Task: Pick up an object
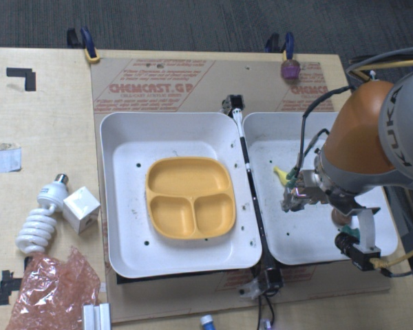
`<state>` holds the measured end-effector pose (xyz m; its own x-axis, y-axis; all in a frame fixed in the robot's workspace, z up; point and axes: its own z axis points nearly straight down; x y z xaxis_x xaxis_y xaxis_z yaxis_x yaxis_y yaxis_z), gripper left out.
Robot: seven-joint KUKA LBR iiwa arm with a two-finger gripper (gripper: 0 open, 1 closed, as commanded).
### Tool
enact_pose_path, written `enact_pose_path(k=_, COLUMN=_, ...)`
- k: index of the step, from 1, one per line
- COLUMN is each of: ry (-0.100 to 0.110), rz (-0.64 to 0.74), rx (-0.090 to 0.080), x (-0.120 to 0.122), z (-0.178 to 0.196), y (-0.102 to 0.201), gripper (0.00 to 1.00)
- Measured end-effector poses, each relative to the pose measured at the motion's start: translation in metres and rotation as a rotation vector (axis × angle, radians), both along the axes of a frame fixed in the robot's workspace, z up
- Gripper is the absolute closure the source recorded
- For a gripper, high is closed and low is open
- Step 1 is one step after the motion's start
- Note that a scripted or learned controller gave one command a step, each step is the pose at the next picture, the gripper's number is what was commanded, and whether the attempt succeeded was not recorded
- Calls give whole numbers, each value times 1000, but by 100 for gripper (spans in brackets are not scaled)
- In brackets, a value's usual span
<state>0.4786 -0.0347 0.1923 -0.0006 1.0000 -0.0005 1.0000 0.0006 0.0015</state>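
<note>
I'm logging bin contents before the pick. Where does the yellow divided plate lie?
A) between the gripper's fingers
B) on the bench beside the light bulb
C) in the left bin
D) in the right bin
C: the yellow divided plate lies flat in the left bin, apart from the gripper over the right bin.

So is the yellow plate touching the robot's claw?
Apart. The camera view shows the yellow plate in the left bin, while the gripper is over the right bin.

Just one fixed camera here, mounted above the tabletop (41, 115) and looking down at a slight slant, far enough back to catch both white bins (117, 184) and the arm (372, 136) coming in from the right.
</note>
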Motion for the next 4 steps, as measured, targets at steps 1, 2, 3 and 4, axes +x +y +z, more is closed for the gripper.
enact_pose_path(k=1, ry=0, rz=0, rx=0, x=0, z=0, y=0, gripper=0)
enact_pose_path(k=2, ry=0, rz=0, rx=0, x=0, z=0, y=0, gripper=0)
enact_pose_path(k=3, ry=2, rz=-2, rx=1, x=1, z=-100, y=-60, gripper=0)
enact_pose_path(k=4, ry=0, rz=-3, rx=0, x=2, z=-90, y=-61, gripper=100)
